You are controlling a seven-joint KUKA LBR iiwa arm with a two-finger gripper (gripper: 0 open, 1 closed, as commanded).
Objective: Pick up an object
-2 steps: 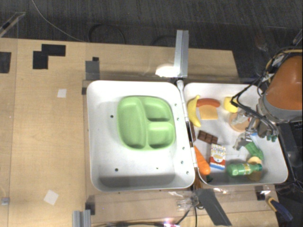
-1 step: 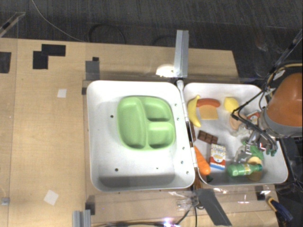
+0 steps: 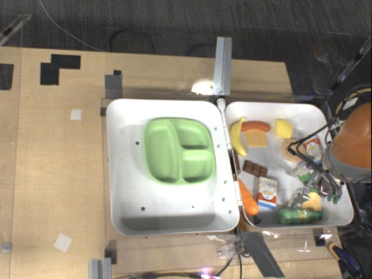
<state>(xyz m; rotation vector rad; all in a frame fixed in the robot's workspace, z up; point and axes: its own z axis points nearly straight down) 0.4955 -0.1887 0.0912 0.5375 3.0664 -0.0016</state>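
My gripper (image 3: 306, 195) hangs low over the near right corner of the right bin (image 3: 273, 108), under the arm's orange band (image 3: 352, 144). A small yellow object (image 3: 314, 201) lies right against it; whether it is held I cannot tell. A green bottle (image 3: 299, 215) lies on its side just in front of the gripper. Further left are a small red and white carton (image 3: 267, 192), a carrot (image 3: 248, 198) and a brown chocolate bar (image 3: 254, 168). At the back lie a banana (image 3: 237, 135), an orange and red sandwich-like piece (image 3: 256, 133) and a lemon (image 3: 283, 128).
The left bin (image 3: 125, 156) holds a green divided plate (image 3: 177, 150). A metal post (image 3: 222, 65) stands behind the wall between the bins. Black cables (image 3: 308, 141) run from the arm over a round tan item (image 3: 292, 150) at the right bin's far right.
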